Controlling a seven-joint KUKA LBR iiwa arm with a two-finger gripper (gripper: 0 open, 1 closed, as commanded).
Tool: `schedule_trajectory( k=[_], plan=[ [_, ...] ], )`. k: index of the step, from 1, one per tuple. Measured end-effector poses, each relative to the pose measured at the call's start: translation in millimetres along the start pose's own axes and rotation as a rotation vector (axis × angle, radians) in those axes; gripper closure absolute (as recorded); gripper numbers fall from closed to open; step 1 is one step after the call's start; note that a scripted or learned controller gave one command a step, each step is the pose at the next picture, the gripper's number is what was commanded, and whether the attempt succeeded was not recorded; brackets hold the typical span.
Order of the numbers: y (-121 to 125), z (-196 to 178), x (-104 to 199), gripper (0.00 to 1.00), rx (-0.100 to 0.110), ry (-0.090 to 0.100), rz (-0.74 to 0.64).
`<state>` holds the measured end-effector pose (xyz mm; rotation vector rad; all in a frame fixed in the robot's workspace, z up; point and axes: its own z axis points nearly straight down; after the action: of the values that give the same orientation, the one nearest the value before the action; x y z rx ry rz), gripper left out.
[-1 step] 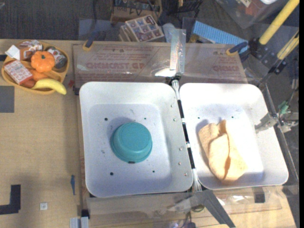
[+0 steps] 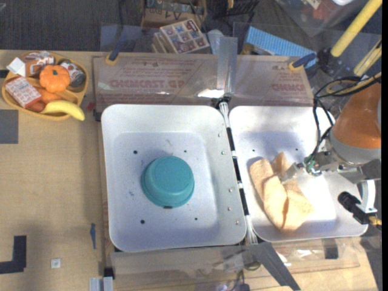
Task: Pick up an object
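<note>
1. Where the two white bins meet along a narrow metal divider (image 2: 233, 162), the right bin (image 2: 303, 123) holds the task's likely object, a pale tan bread-like piece (image 2: 280, 193), lying just right of that divider in the lower half of the bin.
2. The gripper (image 2: 292, 170) sits right of the divider, its tip down at the upper right edge of the bread-like piece; whether it touches the piece, and whether it is spread or closed, I cannot tell.
3. The arm (image 2: 357, 129), grey with its orange band, stands well to the right of the divider, over the right bin's far rim.
4. Left of the divider, the left bin (image 2: 121, 132) carries a teal bowl (image 2: 168, 181), upside down, near the bin's middle.
5. Far left of the divider, off both bins on the wooden bench (image 2: 48, 193), a yellow dish (image 2: 18, 102) holds an orange pumpkin (image 2: 55, 79), a banana (image 2: 64, 108) and small packets.
</note>
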<state>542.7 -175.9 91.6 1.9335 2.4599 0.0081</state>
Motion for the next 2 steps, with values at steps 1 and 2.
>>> schedule_trajectory(
  k=[1,2],
  plan=[
    [0.1,-11.0,-2.5,1.00,-0.004,0.000,0.007],
    [-0.2,-11.0,-3.0,0.00,-0.004,-0.001,0.007]
  ],
)
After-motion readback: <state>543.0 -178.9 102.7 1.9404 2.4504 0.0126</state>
